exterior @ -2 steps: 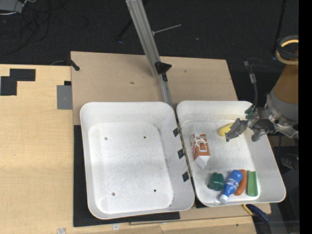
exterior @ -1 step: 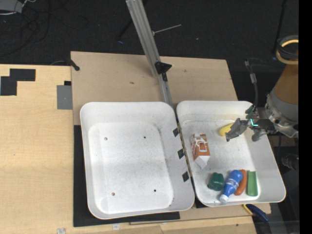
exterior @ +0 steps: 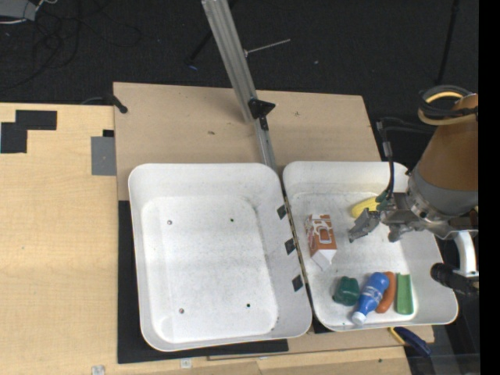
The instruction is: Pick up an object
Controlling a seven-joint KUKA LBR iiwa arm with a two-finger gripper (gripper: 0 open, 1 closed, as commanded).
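Grey arm (exterior: pixel 449 158) with its orange band reaches in from the 3 o'clock side and bends down over the right bin (exterior: pixel 426 317). Its wrist sits above that bin's 3 o'clock rim, and the gripper (exterior: pixel 377 226) points toward 9 o'clock, low over the bin's upper middle. Whether the two fingers are apart or together cannot be told from this slanted view; nothing is seen between them.

Two shallow white bins lie side by side on the bench. The left bin (exterior: pixel 148 186) has a bare speckled floor. The right bin holds six objects: one red-and-white packet (exterior: pixel 320 235), one yellow piece (exterior: pixel 363 206), one dark green block (exterior: pixel 345 291), one blue bottle (exterior: pixel 370 295) with a white cap, one orange item (exterior: pixel 387 294) and one green stick (exterior: pixel 403 294).

The yellow piece lies just beside the gripper at about its 11 o'clock, partly hidden by the arm's hardware. The red-and-white packet lies near the gripper at its 9 o'clock, close to the wall between the bins. The dark green block, blue bottle, orange item and green stick form a row near the bin's 6 o'clock edge, apart from the gripper at its 6 o'clock. The bottle, orange item and stick lie close against one another; the block sits just beside the bottle at its 9 o'clock.
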